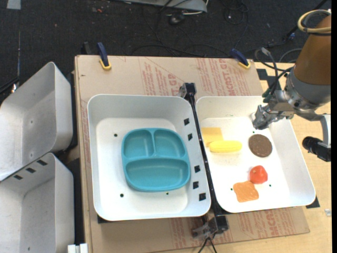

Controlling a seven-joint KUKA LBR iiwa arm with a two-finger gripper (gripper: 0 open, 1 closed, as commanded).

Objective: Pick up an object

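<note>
1. One grey arm (pixel 310 73) with its orange band reaches in from the right, its gripper (pixel 260 121) low over the right bin's (pixel 303 165) upper part, just above the brown disc (pixel 260 145); whether it is apart or together cannot be told.
2. Red print runs across the cardboard sheet (pixel 158 73) under the bins, too faint and mirrored to read.
3. Candidate objects lie in the right bin: a pale yellow block (pixel 211 134) touching a yellow banana-like piece (pixel 225 146), the brown disc, a red tomato-like item (pixel 257 174) and an orange slab (pixel 246 192) beside it.
4. A teal divided plate (pixel 156 159) sits in the left bin (pixel 105 109).
</note>
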